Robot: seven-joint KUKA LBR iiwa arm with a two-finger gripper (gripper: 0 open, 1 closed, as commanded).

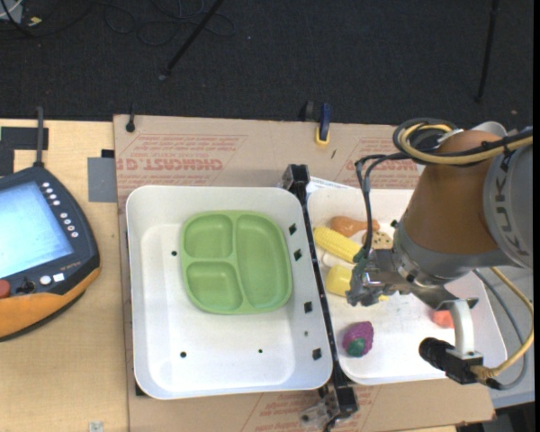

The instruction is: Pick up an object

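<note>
Left bin (153, 349): floor around green divided plate (235, 263) was open on the near and left sides. Right bin (387, 372): crowded. Yellow pieces (335, 243), purple item (358, 337) and orange item (443, 317) ringed the arm (454, 214), leaving narrow bare floor between purple and orange items.

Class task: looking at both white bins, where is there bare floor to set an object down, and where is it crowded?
Left bin: a bare strip runs between the green tray and the near wall. Right bin: crowded, with yellow pieces, a purple toy and the arm's hand; a small bare patch lies right of the purple toy.
</note>
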